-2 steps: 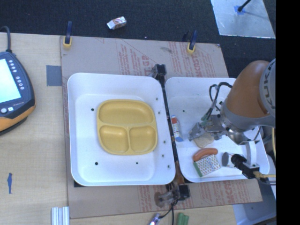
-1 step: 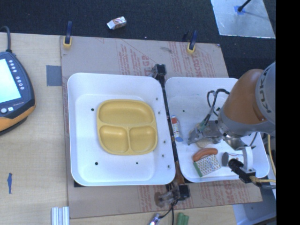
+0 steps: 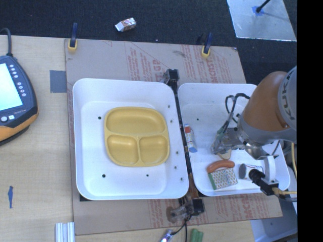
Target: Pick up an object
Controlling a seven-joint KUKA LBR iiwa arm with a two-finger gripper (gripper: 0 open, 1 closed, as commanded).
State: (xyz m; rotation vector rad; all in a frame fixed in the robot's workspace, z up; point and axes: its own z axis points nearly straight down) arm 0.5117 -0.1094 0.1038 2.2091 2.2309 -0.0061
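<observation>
Currently on record, every place given against the right bin [image 3: 202, 92]:

- Gripper [image 3: 223, 145]: lowered inside the right bin, near its middle. Whether apart or together cannot be told from above.
- Sausage [image 3: 220, 165], orange-red: on the right bin's floor, just beside the gripper on the near side. Contact with it cannot be told.
- Sponge [image 3: 223, 178], green and white check: by the right bin's near wall, just beside the sausage.
- Tube [image 3: 190, 137], pale with red cap: lying along the right bin's view-left wall.
- Left bin [image 3: 83, 135]: side by side with the right bin, walls touching.
- Tray [image 3: 136, 136], yellow, three compartments: in the left bin, well apart from the right bin.
- Clip [image 3: 172, 76], black: at the right bin's far view-left corner, on the seam.
- Clamp [image 3: 206, 47]: on the cardboard just beyond the right bin's far wall.
- Pendant [image 3: 12, 100]: well apart, past the left bin.
- Wrapper [image 3: 125, 24]: on dark floor, well beyond the right bin's far side.
</observation>
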